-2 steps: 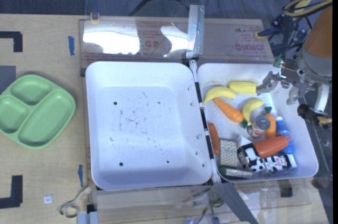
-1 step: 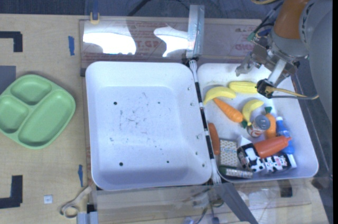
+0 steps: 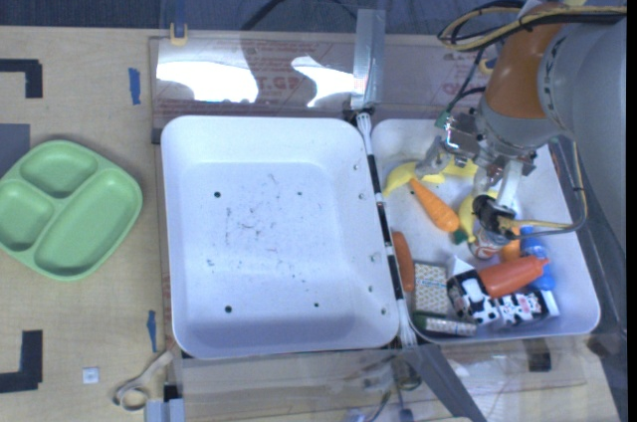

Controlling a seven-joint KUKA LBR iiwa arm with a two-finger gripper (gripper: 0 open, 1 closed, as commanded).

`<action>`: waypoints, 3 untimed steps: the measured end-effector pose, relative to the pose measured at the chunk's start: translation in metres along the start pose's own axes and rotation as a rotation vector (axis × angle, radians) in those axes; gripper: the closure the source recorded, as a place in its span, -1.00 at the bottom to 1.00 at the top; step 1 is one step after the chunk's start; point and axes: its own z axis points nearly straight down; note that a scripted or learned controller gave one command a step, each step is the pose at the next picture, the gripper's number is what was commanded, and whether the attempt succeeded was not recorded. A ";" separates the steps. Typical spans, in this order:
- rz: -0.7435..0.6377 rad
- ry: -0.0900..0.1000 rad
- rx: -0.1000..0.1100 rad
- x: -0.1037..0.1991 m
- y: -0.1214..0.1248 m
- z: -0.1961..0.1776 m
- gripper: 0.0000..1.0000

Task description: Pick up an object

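My gripper point(image 3: 482, 179) hangs low over the back half of the right bin point(image 3: 577, 311), with the grey arm and its orange band reaching in from the right. Just left of it lie a yellow banana point(image 3: 401, 176) and an orange carrot point(image 3: 435, 203). Another yellow piece point(image 3: 466, 211) sits right under the wrist. Toward the front lie an orange bottle point(image 3: 513, 273), a blue item point(image 3: 533, 237), a black-and-white patterned toy point(image 3: 505, 309) and a checkered pad point(image 3: 430, 286). Nothing is seen between the fingers.
The left bin point(image 3: 269, 231) is beside the right one, split by a raised rim. A thin orange stick point(image 3: 402, 261) lies along that rim. A green divided plate point(image 3: 65, 207) rests on the bench at far left. A clear panel stands behind both bins.
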 end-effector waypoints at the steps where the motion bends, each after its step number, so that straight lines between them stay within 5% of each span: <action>1: -0.138 0.003 -0.003 -0.014 -0.063 0.023 -1.00; 2: -0.135 0.003 -0.007 -0.014 -0.061 0.013 1.00; 3: -0.253 -0.001 0.001 -0.014 -0.081 -0.122 1.00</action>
